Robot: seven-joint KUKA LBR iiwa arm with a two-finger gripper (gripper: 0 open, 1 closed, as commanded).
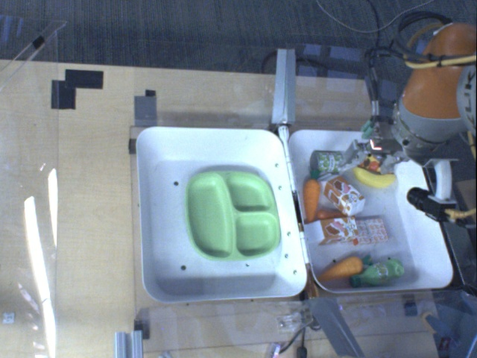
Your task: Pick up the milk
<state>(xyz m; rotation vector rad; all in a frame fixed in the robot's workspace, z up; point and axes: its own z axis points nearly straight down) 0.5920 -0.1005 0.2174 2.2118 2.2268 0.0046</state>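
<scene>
The milk looks to be the small white and orange carton (pixel 343 195), lying tilted in the left half of the right bin (pixel 436 233). My gripper (pixel 371 155) hangs over the far part of that bin, just above a yellow banana (pixel 376 178). It is up and to the right of the carton and apart from it. A second, flatter white and orange box (pixel 355 230) lies just in front of the carton.
The right bin also holds a green packet (pixel 326 160), two carrots (pixel 311 195) (pixel 342 268) and a green bottle (pixel 381 271). A green divided plate (pixel 232 213) sits in the left bin (pixel 160 200). A metal divider (pixel 283 88) runs between the bins.
</scene>
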